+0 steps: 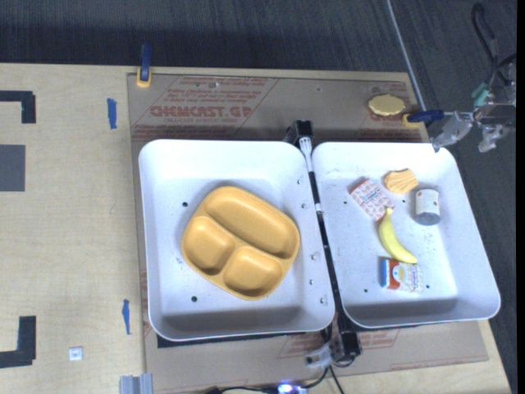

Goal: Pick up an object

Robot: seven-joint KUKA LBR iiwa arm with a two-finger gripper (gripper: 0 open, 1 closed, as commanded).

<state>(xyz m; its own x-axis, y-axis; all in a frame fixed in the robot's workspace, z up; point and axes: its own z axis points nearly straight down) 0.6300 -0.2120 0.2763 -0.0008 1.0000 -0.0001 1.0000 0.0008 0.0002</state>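
Nearest, saw glossy carton (401, 275) in right bin (461, 257), curved banana (394, 240) just behind. Made out gripper (449, 129) only dimly past far corner, partly cut off; couldn't tell whether apart or together.

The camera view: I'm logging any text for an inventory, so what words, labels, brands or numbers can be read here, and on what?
"CHEMCAST GP", roughly, in red on the brown board behind the bins; the last letters are uncertain.
Smaller red print above it on the same board: too blurred to read.
Red-and-white packet in the right bin: print too small to read.
Red, white and blue carton there: unreadable.
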